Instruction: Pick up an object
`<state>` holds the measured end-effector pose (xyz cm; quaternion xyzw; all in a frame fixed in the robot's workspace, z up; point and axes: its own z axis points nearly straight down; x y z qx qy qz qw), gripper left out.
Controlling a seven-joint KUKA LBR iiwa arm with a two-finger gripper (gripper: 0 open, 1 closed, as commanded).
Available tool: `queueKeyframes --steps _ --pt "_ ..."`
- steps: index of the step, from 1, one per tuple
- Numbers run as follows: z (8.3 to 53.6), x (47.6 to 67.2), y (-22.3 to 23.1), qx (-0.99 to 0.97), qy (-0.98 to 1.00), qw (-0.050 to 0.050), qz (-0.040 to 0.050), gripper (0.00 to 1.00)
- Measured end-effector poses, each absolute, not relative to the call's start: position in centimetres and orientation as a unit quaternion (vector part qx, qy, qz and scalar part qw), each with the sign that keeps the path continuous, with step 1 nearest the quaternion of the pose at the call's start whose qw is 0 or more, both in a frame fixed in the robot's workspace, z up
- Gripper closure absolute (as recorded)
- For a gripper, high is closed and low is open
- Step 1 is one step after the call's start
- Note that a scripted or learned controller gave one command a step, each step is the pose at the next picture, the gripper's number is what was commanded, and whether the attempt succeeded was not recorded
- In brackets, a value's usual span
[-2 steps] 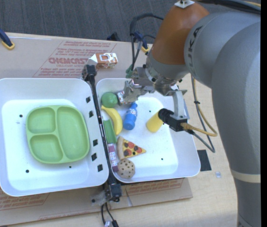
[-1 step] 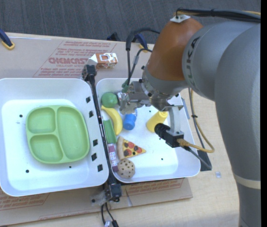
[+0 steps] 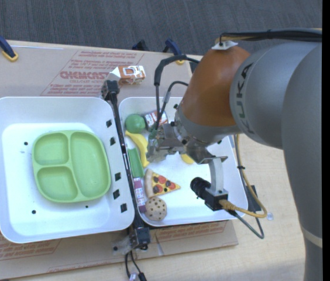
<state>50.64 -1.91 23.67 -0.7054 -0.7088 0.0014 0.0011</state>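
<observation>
My gripper point(image 3: 156, 145) is down in the right bin point(image 3: 179, 212), at its left-middle, under the orange wrist band. Its tips sit next to a yellow banana point(image 3: 138, 144) and just right of a green stick-like toy point(image 3: 134, 164) along the bin's left wall. A green ball point(image 3: 134, 122) lies just above the gripper. A pizza slice point(image 3: 161, 185) and a chocolate-chip cookie point(image 3: 155, 209) lie below it. Nothing is visibly held between the fingers, which the wrist mostly hides.
The left bin point(image 3: 7, 209) holds a green divided plate point(image 3: 71, 166). A small orange-white box point(image 3: 130, 74) lies on the cardboard behind the bins. A black cable fitting with a yellow cord point(image 3: 212, 196) hangs over the right bin's lower right.
</observation>
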Motion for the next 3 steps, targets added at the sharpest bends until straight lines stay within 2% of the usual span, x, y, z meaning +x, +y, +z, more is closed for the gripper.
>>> queueKeyframes --steps 1,2,3 --pt "23.7 50.6 -1.9 -0.706 -0.709 0.001 0.0013 0.00" --pt "19.1 47.6 4.2 -0.704 -0.710 0.001 0.0016 0.00" --pt "19.1 47.6 4.2 -0.705 -0.710 0.001 0.0015 0.00"
